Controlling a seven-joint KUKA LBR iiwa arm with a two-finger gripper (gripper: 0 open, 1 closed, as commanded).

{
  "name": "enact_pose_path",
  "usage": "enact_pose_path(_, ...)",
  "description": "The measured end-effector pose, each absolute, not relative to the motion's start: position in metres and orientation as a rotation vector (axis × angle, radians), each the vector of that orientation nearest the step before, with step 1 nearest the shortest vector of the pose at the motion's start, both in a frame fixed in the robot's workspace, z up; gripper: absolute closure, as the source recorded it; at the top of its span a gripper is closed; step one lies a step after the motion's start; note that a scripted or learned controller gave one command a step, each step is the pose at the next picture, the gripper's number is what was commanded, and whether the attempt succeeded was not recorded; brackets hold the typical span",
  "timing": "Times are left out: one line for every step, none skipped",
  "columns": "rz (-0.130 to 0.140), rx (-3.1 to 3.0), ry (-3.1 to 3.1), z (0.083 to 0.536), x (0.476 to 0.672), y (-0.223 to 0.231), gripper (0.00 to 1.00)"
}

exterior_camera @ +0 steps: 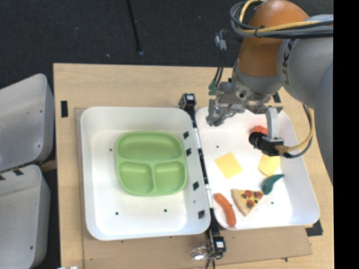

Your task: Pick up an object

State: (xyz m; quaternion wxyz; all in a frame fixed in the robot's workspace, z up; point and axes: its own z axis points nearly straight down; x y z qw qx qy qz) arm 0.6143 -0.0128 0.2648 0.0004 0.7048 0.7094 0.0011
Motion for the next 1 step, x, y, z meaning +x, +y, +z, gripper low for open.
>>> enact_pose_path(0.004,2.213,2.228,0.2679,0.6278,0.0438,1.00)
